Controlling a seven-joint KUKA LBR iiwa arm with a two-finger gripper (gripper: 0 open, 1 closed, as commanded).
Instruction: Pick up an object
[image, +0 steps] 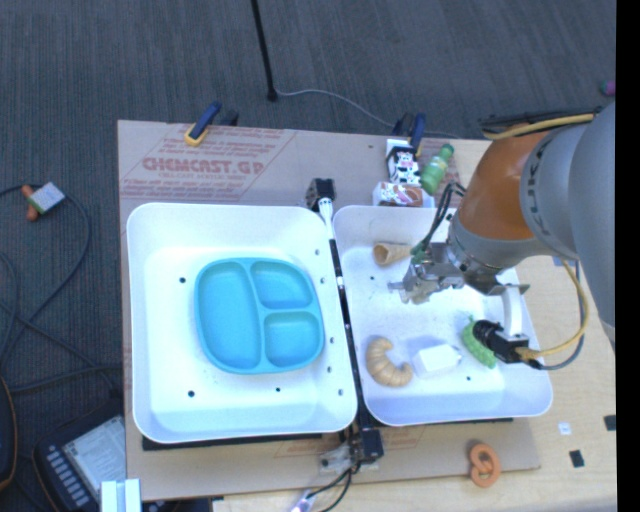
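The croissant (389, 362) lies near the front edge of the right bin (520, 405), its long axis running front to back, just left of a white block (437, 358). The gripper (420, 285) hangs behind it and slightly right, over bare bin floor. Its opening cannot be judged. The arm leans in from the right, wrist tilted leftward.
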